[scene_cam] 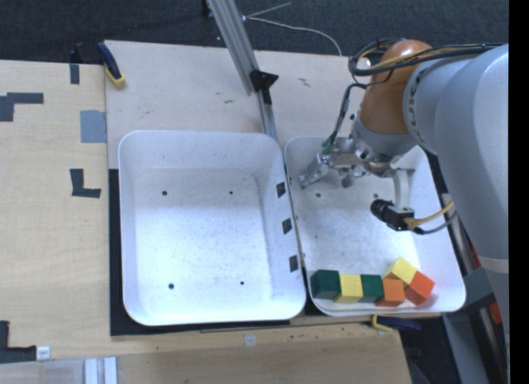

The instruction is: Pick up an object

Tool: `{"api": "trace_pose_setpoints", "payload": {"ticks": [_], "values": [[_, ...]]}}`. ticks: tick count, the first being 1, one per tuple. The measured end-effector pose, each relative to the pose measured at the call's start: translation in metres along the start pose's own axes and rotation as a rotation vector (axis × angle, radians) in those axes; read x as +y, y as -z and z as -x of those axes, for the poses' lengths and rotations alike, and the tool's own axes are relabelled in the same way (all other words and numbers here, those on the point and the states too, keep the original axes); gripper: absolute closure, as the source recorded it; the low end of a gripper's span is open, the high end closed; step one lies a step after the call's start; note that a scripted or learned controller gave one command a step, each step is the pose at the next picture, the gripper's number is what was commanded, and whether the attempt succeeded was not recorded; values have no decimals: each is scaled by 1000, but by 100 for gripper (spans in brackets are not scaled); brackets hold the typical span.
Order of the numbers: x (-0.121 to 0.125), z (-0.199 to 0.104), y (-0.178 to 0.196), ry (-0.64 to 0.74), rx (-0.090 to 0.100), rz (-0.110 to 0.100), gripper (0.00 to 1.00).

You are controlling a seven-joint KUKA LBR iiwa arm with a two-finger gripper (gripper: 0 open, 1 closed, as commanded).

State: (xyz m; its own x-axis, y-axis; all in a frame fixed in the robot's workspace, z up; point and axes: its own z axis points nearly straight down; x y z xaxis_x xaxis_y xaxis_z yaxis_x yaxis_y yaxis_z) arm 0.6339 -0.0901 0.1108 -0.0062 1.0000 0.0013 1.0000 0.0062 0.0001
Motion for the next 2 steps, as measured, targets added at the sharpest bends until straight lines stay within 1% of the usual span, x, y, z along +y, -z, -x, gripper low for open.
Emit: {"api": "trace_pose_setpoints", "payload": {"ticks": [1, 2], "values": [[-56, 39, -20, -10, -3, -8, 0], [-53, 35, -9, -4, -1, -3, 100]]}}
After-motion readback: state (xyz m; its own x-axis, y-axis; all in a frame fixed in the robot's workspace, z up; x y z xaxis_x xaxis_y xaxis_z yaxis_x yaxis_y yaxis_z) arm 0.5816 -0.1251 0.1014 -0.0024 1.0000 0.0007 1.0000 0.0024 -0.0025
